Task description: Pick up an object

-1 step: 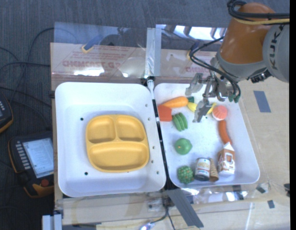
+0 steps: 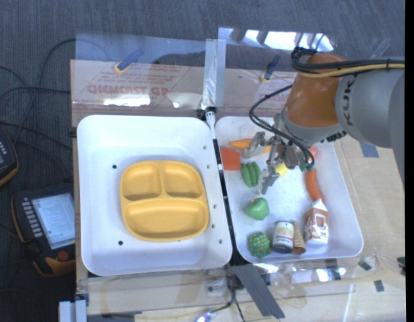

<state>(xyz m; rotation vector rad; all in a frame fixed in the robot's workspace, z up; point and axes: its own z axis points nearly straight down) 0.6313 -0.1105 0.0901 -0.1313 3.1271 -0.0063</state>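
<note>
My gripper (image 2: 262,161) hangs over the upper middle of the right bin (image 2: 351,210), its two grey fingers spread open with nothing held between them. A dark green pickle-shaped toy (image 2: 250,174) lies just left of the lower finger (image 2: 268,179). Below it is a green pepper (image 2: 257,208). An orange-red block (image 2: 230,158) and an orange carrot piece (image 2: 241,143) lie at the bin's upper left. A small yellow item (image 2: 282,168) peeks out under the wrist. An orange-red sausage shape (image 2: 313,183) lies to the right.
Along the right bin's front sit a broccoli (image 2: 259,244), a small can (image 2: 283,235) and a white-and-orange carton (image 2: 317,223). The left bin (image 2: 99,146) holds a yellow divided plate (image 2: 165,200). Black cables trail from the orange-banded arm (image 2: 314,99).
</note>
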